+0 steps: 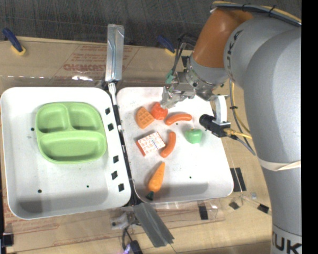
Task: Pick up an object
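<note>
gripper low over the red piece in the right bin

your gripper point(168, 100) sits at the far side of the right bin point(214, 165), its metal tip down just beside a small red-orange piece point(159, 111); whether the two touch you cannot tell, and the view does not let you tell how wide it stands or whether it has hold of anything.

room around it: the far rim of the bin lies just behind the gripper; the divider between the bins point(118, 136) is off to its left, with the waffle-like orange piece point(143, 117) between; the grey arm point(265, 83) and its orange band point(220, 33) fill the space to the right; the barest stretch of bin floor is towards you and to the right of the gripper, near the front rim.

the things near it: a sausage point(178, 118) just in front and right of the tip; a green piece point(194, 136) further right, below a black fitting point(213, 125); a second sausage point(168, 143) and a patterned block point(150, 143) nearer you; a carrot point(156, 177) nearest the front rim.

well to the left, in the left bin point(21, 194), lies a green divided plate point(70, 131).
</note>
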Available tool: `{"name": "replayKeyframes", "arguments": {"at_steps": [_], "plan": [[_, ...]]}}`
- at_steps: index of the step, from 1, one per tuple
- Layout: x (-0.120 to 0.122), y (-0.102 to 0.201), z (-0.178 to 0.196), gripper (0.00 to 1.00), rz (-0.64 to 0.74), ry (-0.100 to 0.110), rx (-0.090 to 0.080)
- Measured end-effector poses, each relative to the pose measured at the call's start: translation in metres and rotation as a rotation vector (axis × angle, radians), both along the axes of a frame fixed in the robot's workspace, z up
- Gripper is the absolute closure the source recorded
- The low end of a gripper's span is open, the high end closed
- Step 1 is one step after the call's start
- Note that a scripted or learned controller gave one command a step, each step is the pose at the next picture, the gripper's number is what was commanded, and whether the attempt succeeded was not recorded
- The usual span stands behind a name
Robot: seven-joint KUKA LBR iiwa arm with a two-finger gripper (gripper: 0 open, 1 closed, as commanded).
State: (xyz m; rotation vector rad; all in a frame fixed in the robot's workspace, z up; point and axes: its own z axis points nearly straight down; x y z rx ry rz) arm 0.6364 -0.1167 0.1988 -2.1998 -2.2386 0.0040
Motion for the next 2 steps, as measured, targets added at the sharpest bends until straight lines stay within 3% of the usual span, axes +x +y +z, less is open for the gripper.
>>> {"name": "replayKeyframes", "arguments": {"at_steps": [1,2], "plan": [[-0.001,0.0,-0.002,0.0,0.0,0.003,0.001],[0.023,-0.023,-0.103,0.0,0.013,-0.006,0.0]]}}
